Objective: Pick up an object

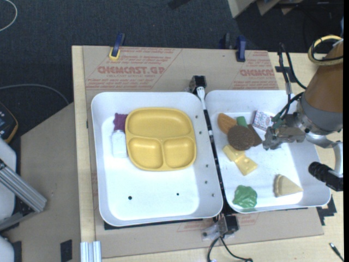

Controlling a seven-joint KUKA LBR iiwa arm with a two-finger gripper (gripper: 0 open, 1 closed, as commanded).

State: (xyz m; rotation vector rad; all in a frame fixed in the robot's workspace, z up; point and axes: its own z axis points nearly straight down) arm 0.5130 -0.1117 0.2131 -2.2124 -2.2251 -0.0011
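Glossy smooth white plastic for both bins (109,162), matt yellow plastic for the divided tray (161,137), printed brown cardboard (136,67) beneath.

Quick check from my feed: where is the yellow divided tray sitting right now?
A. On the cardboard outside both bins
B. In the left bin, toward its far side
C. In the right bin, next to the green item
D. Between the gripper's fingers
B: the yellow divided tray lies in the left bin, in its far half, while the gripper is over the right bin near the brown round item.
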